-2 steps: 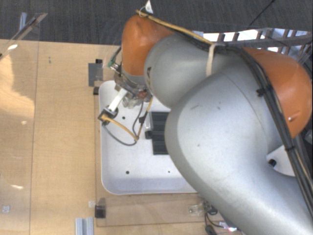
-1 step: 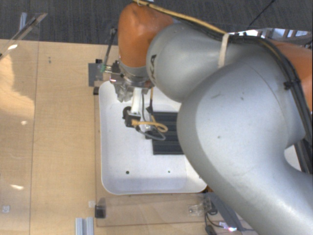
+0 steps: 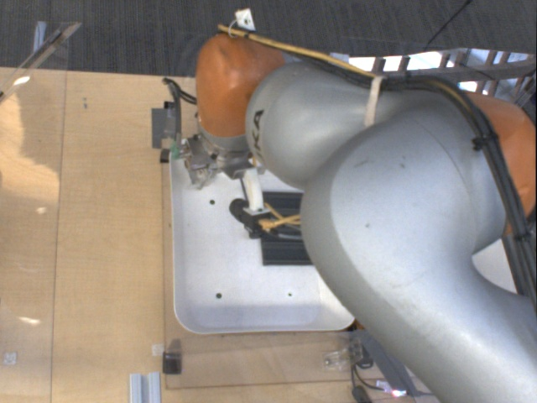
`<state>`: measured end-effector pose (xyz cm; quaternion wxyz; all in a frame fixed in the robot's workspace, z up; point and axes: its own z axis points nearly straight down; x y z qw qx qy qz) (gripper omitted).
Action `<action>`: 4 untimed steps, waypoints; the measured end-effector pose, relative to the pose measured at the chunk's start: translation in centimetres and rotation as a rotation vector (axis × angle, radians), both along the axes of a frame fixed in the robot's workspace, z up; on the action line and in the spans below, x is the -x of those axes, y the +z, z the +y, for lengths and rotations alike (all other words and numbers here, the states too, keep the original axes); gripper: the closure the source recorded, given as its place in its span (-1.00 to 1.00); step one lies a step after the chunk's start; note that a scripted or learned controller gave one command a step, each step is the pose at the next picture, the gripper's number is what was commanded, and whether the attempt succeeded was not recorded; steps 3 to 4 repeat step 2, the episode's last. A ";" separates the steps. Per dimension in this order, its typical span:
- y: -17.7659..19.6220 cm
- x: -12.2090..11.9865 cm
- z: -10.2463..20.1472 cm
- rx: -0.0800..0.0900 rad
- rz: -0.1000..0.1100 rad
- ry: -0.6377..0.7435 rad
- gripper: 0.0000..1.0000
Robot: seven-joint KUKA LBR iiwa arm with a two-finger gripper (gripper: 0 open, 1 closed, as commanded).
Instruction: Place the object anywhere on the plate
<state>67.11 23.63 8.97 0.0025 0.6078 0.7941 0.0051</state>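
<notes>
My gripper [image 3: 201,168] hangs low over the far left corner of a shallow white bin [image 3: 210,309], under the orange wrist band [image 3: 225,82]. I see nothing held in it. A flat black rectangular thing [image 3: 285,246] lies on the bin floor to the right of the gripper, partly covered by the grey arm [image 3: 403,225]. Whether it is the plate I cannot tell. The arm hides the right part of the bin and everything beyond it.
Bare wooden bench top [image 3: 84,225] stretches left of the bin. A dark fitting [image 3: 165,126] sits at the bin's far left corner and a small black clamp [image 3: 172,362] near its front left corner. The bin floor's front left part shows bare white.
</notes>
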 end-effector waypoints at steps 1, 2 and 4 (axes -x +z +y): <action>16.3 0.1 -2.1 0.007 -0.004 0.559 1.00; 10.7 2.4 -1.6 0.010 -0.002 1.013 1.00; 10.7 2.4 -1.6 0.010 -0.002 1.013 1.00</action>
